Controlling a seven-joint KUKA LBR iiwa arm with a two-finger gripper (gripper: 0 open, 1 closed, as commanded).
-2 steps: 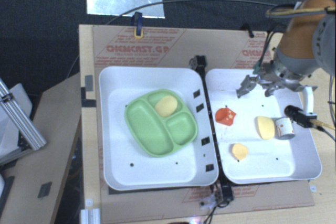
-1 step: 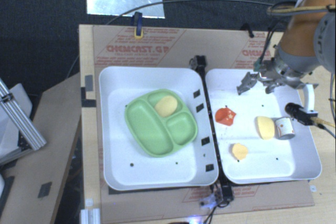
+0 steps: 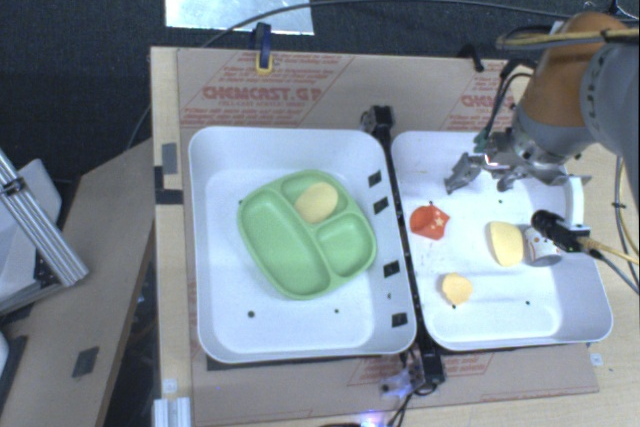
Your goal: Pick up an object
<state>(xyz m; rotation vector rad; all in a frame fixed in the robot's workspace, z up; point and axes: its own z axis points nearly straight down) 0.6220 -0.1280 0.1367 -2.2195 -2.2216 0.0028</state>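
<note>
The gripper hangs at about 12 o'clock in the right bin, its fingers spread apart with nothing between them. The nearest candidates are a red piece at 9 o'clock and a yellow chunk just right of the bin's centre. A smaller yellow piece lies near 7 o'clock. Neither near piece sits under the fingers, so a straight descent would likely close on bare bin floor. The pieces look small and low, so one finger landing on top could squash a piece or flick it aside. The red piece lies close to the bin's left wall, which may block a finger.
</note>
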